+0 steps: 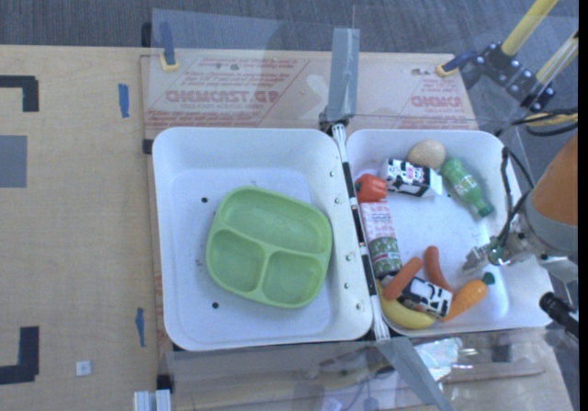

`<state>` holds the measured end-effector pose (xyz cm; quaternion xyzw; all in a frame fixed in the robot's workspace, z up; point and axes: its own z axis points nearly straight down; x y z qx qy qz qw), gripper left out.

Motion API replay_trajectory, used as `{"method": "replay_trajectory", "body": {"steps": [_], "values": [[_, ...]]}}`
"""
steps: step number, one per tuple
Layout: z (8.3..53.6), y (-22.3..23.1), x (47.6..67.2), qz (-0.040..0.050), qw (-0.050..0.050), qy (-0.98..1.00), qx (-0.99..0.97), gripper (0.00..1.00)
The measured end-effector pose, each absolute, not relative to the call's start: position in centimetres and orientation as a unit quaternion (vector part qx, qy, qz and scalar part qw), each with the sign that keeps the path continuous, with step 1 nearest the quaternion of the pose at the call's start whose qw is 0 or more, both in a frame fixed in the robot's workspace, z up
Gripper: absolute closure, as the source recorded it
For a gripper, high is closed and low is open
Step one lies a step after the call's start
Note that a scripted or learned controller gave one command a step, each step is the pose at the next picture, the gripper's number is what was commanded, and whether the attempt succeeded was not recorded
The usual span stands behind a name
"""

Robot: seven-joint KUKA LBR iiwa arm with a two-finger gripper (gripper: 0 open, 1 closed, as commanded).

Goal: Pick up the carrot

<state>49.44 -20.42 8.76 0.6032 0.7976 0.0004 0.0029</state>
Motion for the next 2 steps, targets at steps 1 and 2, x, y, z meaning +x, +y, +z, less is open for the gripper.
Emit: {"method": "replay_trajectory", "body": {"steps": [1, 2], "values": [[8.7, -20.4, 49.5, 0.0009, 0.003, 0.797, 0.603, 0.0], [8.7, -22.0, 48.3, 0.0032, 0.002, 0.858, 0.513, 0.0]]}}
